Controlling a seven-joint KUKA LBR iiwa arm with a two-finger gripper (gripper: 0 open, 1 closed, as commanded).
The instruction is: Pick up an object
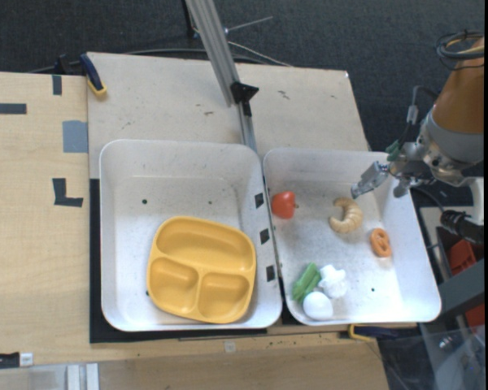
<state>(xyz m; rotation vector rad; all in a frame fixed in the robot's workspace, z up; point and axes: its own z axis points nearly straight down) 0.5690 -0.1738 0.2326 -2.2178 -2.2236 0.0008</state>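
The right bin [407, 295] holds a red tomato [283, 204], a tan croissant [346, 215], an orange pretzel-shaped piece [381, 242], a green pod [306, 281] and two white pieces [325, 292]. My gripper [381, 179] hangs over the bin's upper right part, just above and right of the croissant. Its two fingers stand apart with nothing between them. The grey arm with its orange band [464, 96] comes in from the right.
The left bin [122, 218] holds a yellow divided plate [202, 268]. A metal pole [215, 43] slants down to the bins' shared wall. A yellow and blue tool [93, 75] lies at the bench's far left corner.
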